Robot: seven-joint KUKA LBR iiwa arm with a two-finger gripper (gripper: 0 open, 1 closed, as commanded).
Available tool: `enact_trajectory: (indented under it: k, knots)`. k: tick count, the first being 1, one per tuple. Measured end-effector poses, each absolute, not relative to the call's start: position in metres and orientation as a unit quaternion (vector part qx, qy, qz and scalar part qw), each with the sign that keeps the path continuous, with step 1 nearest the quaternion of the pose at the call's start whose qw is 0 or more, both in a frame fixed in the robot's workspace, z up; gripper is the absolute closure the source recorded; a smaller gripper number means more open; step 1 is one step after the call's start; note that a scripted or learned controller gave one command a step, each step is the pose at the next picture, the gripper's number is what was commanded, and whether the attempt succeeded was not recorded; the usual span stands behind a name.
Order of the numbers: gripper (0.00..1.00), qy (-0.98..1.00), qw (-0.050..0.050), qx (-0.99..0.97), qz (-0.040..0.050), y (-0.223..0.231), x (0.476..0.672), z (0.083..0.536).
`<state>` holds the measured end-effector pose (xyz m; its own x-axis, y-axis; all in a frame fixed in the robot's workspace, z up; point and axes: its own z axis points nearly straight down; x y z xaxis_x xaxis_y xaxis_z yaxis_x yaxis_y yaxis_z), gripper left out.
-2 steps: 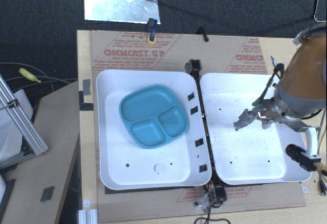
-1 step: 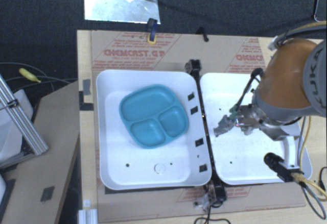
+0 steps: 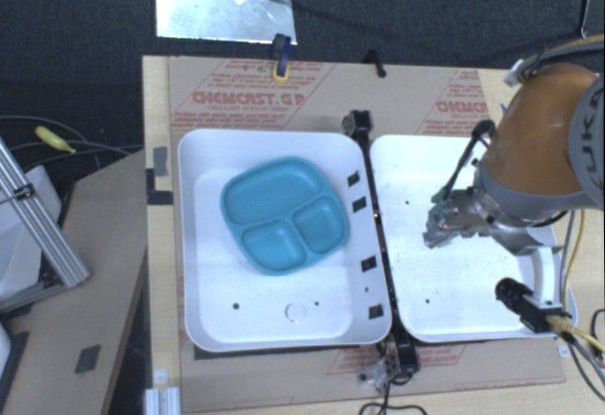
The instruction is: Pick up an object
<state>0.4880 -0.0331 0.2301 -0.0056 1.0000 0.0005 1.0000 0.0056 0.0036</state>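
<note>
Two "CHEMCAST GP" prints mark the cardboard (image 3: 248,92); whether the hand (image 3: 444,226) is spread, I cannot tell.

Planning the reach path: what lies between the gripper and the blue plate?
In the camera view, bare white bin floor and the bins' shared black-clipped rims separate the gripper from the blue plate.

The bench (image 3: 312,82) is a flat board covered with brown paper that has red "CHEMCAST" letters printed on it. Two shallow white bins lie directly on it, side by side and touching along a black strip in the middle. The left bin (image 3: 203,309) is near the left edge of the board. The right bin (image 3: 416,309) reaches toward the right edge. A small yellow and blue clamp (image 3: 281,57) sits at the far edge of the bench.
</note>
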Motion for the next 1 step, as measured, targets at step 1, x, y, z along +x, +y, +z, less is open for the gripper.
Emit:
enact_trajectory:
  k: [1]
  knots:
    - [1.0, 0.711, -0.001, 0.703, 0.0006, 0.0592, 0.4864, 0.2133]
